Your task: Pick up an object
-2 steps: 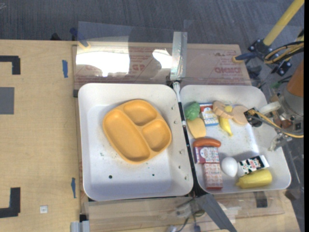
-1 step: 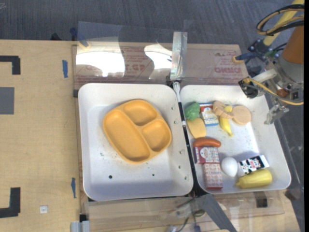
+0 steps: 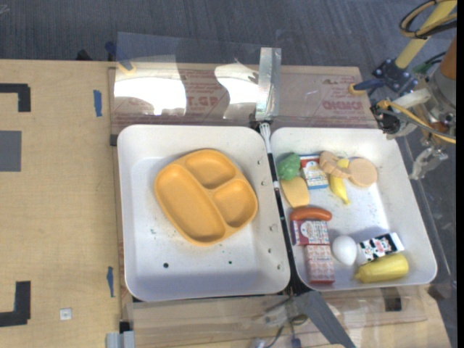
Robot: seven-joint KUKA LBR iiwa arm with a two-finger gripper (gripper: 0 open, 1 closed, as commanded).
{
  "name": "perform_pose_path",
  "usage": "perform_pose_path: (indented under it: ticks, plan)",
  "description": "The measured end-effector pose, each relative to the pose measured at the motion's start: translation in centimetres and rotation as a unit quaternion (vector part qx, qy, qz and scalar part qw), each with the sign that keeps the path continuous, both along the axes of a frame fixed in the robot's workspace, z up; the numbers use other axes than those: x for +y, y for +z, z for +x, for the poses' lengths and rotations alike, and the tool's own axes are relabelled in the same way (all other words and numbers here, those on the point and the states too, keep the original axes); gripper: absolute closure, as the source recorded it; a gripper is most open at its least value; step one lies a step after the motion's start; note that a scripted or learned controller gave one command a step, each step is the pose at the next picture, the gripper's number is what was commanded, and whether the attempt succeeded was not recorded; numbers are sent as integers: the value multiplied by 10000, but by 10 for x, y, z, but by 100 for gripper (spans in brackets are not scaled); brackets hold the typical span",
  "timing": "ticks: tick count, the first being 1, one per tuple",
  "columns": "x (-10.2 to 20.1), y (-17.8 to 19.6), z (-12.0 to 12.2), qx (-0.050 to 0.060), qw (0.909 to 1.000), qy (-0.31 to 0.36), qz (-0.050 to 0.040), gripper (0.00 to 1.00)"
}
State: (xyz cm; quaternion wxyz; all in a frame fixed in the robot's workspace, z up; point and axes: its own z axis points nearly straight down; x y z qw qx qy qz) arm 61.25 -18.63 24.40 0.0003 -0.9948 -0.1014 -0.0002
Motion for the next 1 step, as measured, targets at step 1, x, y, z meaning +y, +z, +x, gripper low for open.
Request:
perform_pose_path:
  ticks: [1]
  plan:
    - [-38, 6, 23, 21, 10000, -15, 2, 0]
